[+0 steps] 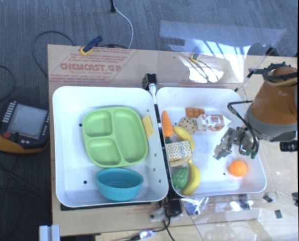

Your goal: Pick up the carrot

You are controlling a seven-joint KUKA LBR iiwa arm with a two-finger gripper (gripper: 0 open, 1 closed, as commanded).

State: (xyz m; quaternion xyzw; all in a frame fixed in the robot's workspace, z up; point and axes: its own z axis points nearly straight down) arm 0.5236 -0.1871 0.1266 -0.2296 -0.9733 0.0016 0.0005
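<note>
The arm (273,104) comes in from the right side of the bench, its broad orange band facing up toward the camera and the grey wrist section below it angled down and to the left. At its end the gripper (229,147) hangs low, tilted leftward, its dark metal fingers (222,150) pointing down and toward the left. Nothing can be seen between them. Whether the fingers stand apart or together is hard to make out from this slant.
</note>
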